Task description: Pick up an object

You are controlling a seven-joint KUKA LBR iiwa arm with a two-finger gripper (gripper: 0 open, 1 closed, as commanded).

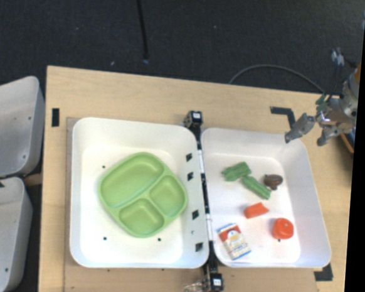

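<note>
A: What lay where?
B: A green divided plate (143,194) sat in the left bin (79,184); the green toy (247,177), long axis slanting down-right, lay in the right bin (305,183).
A: And the gripper (313,129)?
B: Up-right of it, beyond the rim, fingers apart, holding nothing

No lettering, brand, number or sign can be read anywhere in the camera view; the small carton (234,241) lying in the right bin (306,168) carries a printed face in orange, blue and white, yet its print is too small and blurred to make out
</note>
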